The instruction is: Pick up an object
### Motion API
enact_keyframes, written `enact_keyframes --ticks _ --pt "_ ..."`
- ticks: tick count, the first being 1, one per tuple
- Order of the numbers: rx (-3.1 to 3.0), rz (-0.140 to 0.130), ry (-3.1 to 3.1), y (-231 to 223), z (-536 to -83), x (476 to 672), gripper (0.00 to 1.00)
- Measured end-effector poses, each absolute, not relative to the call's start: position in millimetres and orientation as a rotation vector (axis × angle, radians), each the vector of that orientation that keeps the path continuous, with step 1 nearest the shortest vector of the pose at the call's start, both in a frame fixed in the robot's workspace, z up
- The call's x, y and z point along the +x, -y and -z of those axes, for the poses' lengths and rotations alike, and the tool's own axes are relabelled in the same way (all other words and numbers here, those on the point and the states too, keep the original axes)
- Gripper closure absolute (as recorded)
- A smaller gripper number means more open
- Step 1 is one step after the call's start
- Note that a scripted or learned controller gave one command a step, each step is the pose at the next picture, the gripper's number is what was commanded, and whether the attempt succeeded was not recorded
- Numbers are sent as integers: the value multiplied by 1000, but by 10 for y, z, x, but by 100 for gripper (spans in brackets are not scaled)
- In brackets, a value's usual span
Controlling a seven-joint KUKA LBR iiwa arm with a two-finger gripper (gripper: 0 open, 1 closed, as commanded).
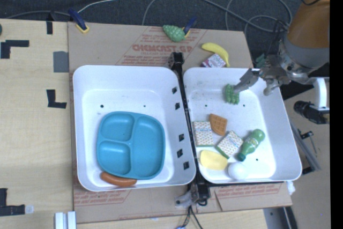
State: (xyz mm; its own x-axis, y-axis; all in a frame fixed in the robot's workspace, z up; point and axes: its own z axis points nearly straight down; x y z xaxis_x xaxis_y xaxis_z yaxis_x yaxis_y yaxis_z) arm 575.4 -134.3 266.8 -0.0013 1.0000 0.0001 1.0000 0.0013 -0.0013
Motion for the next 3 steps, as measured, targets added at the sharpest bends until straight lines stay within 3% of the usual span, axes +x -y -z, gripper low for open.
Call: enact_keyframes --ticks 1,2,3 --pt "-2217 -4 2221 1030 -1609 5974 0" --pt "-2225 5 2229 962 -869 5741 0" --pt "-2225 5 2227 963 -966 5741 100"
